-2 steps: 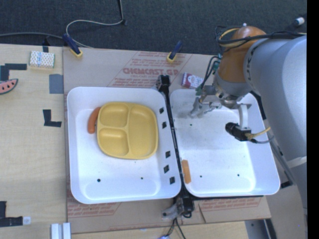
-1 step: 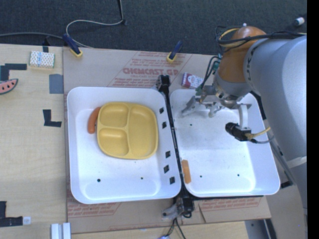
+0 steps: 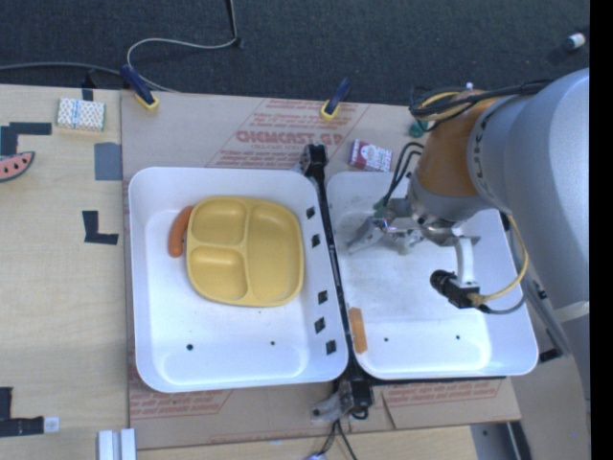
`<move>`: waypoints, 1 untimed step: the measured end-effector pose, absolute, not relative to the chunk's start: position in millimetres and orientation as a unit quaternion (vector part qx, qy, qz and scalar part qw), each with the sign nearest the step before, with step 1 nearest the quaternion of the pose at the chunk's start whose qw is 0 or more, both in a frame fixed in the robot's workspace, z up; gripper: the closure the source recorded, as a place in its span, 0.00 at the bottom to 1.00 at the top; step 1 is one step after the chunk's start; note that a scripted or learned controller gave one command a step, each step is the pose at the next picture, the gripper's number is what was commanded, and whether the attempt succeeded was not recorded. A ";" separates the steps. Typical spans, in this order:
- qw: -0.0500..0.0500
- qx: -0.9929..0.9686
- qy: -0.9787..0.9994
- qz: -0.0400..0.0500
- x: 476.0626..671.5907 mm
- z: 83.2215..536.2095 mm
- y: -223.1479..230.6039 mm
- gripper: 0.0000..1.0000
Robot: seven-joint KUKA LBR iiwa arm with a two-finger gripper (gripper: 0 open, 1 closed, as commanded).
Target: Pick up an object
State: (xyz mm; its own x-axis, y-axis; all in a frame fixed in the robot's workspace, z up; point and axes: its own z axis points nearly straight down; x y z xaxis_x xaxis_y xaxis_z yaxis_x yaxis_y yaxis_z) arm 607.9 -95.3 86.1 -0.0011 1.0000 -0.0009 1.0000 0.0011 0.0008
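A yellow divided plate [image 3: 245, 250] lies in the left bin [image 3: 163, 353]. An orange sausage-shaped piece [image 3: 177, 232] rests against the plate's left edge. A second small orange piece [image 3: 357, 329] lies at the left wall of the right bin [image 3: 479, 353], near the front. My gripper [image 3: 378, 237] hangs low over the upper left part of the right bin, pointing toward the divider between the bins. It is well above and behind the small orange piece, and I see nothing in its grasp.
The grey arm with its orange band [image 3: 450, 161] covers the right bin's upper right part, with a black cable [image 3: 455, 290] hanging below the wrist. A small red-and-white packet [image 3: 369, 155] lies on the cardboard behind the bins. Yellow clamps [image 3: 335, 103] hold the cardboard's far edge.
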 end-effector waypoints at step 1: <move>0.002 0.707 0.707 0.000 608.4 95.7 -95.5 1.00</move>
State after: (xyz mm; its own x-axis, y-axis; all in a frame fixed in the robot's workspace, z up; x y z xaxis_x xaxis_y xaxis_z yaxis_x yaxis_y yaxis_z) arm 608.4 -95.5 95.7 -0.0008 1.0000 -0.0018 1.0000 0.0008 0.0025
